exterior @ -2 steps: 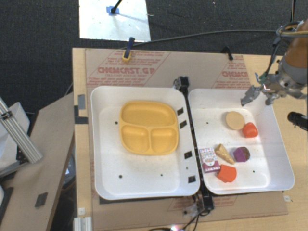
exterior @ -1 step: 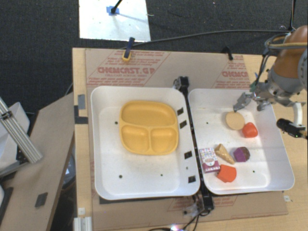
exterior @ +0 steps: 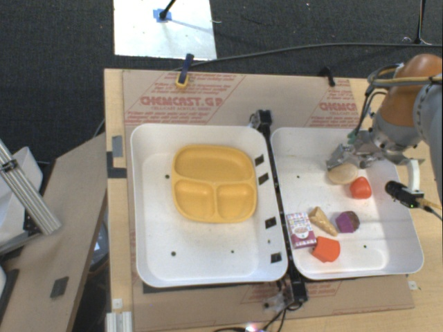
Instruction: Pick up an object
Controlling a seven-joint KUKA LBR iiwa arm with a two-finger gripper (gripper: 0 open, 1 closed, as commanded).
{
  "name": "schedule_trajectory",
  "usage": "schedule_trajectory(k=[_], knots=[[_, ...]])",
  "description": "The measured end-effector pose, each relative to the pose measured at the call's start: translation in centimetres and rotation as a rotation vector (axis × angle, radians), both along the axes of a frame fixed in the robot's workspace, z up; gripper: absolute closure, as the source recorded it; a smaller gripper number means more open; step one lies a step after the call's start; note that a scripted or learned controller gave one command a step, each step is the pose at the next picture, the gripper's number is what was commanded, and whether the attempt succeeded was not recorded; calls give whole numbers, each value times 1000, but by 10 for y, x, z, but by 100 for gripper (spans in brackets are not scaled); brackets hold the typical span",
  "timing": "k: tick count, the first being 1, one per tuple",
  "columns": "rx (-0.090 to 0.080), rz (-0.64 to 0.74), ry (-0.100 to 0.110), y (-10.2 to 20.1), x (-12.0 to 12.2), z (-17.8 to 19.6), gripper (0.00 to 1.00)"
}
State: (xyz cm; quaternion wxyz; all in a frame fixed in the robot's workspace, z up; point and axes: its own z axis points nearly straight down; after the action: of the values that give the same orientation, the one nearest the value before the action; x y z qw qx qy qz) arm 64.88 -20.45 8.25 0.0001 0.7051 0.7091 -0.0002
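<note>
Low in the right bin [exterior: 387, 258], pincer [exterior: 344, 159] over tan lump [exterior: 342, 175]; grip unclear.

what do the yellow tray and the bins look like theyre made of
Yellow tray: likely moulded plastic, matte to satin, one even colour with rounded compartment ridges. Left bin and right bin: probably thin formed plastic, smooth white with soft rounded rims.

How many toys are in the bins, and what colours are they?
Yellow: 1, the divided plate
Red: 1, the tomato-like piece
Orange: 1, the chunk
Purple: 1, the round piece
Tan: 2, the bread-like lump and the wedge
Pink and white: 1, the small carton
Total: 7
</note>
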Motion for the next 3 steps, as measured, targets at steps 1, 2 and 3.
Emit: schedule_trajectory(k=[1, 2, 3], knots=[[-2, 2, -7, 0, 2, 15, 100], [-2, 1, -8, 7, 8, 76, 100], [-2, -3, -8, 1, 6, 123, 100]])
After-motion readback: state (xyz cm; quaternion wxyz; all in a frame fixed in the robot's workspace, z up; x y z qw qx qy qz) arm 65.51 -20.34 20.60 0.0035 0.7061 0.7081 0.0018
